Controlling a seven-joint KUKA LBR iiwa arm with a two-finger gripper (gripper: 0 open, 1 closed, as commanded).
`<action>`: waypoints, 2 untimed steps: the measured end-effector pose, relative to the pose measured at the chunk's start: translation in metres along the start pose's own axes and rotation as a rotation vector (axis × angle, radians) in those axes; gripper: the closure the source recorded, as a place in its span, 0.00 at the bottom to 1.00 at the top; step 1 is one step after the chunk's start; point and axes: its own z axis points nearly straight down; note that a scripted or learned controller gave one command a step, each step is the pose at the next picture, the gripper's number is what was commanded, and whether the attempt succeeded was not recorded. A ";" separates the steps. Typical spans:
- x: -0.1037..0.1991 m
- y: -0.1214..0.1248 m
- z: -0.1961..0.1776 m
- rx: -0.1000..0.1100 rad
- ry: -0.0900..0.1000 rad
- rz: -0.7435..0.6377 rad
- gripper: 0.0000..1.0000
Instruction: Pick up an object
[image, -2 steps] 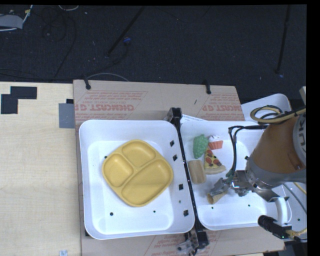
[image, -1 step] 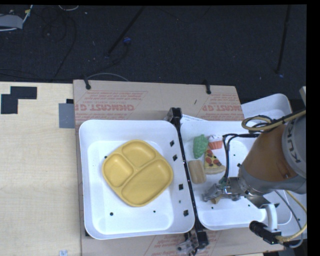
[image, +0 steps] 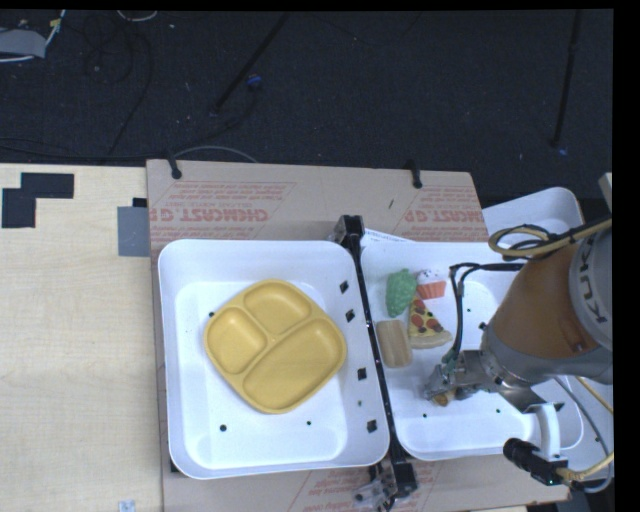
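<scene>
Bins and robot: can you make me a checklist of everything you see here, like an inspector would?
Surface: two white bins side by side, left bin, right bin, on a cardboard sheet.
Job's things: in the right bin, a green toy, a cupcake, a pizza slice and a tan block, bunched near the divider.
Clutter: a yellow divided plate in the left bin.
Hand: the hand is low in the right bin, right of the tan block; grip unclear.
Cables: black cable looping by the arm; more on the dark floor.
Surroundings: wooden bench on the left.
</scene>
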 end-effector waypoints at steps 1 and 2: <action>0.000 0.004 -0.062 -0.005 -0.002 -0.005 1.00; -0.004 -0.002 -0.108 -0.004 -0.002 -0.005 1.00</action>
